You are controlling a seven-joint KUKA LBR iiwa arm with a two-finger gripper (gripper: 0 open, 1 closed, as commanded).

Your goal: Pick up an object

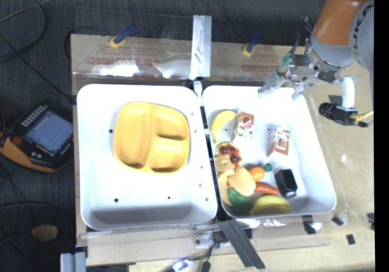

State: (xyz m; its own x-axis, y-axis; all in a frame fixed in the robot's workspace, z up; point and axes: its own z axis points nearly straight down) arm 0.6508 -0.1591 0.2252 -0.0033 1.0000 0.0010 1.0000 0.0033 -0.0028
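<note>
Grey arm [364, 33] with an orange band, metal tool [285, 82].

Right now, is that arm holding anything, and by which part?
Nothing is held. The gripper hangs above the right bin's far edge, with nothing between its jaws.

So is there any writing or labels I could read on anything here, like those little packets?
None can be read.
Two packets in the right bin: red and white print, too blurred.
Handheld device on the floor at left: lit screen, too small.
Yellow tray: no marking seen.
</note>
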